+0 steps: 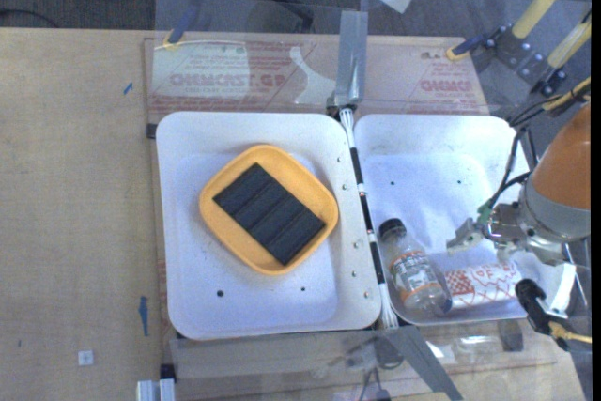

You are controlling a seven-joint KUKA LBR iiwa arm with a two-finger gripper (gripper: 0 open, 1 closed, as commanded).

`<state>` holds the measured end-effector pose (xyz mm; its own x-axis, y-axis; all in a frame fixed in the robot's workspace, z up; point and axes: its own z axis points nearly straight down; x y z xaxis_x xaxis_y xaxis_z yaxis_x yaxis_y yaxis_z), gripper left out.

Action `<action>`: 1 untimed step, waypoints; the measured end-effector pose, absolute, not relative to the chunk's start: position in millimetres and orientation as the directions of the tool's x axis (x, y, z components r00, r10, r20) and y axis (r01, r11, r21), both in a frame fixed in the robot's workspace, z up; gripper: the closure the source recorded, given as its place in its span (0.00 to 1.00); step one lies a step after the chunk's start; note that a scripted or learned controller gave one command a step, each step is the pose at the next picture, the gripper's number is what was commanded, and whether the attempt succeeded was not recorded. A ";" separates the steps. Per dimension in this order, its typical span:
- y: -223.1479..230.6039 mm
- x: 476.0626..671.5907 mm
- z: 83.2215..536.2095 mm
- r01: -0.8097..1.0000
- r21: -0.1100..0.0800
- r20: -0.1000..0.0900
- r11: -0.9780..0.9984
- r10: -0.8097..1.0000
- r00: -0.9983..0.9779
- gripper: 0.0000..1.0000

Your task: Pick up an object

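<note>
The gripper (467, 238) hangs over the right bin (432, 155); I cannot tell its finger state. The bottle (413, 272) lies just below-left of it. Go down slowly and grab the bottle's middle.

Brightness: the scene is evenly bright, with no dark corners.
Glare: the two white bins (254, 319) look nearly washed out, and their surface detail is weak.
Shadows: soft and pale bluish in the right bin (423, 174); a thin shadow lies under the yellow tray (211, 211).
Reflections: the clear sheet (235, 75) behind the bins shows faint shine.
Sharpness: generally soft; the bottle (413, 272) label is unreadable.
</note>
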<state>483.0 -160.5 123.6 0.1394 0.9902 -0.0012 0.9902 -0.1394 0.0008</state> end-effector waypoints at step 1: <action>-114.4 479.5 93.0 0.991 0.004 -0.008 -0.132 0.991 0.132 0.00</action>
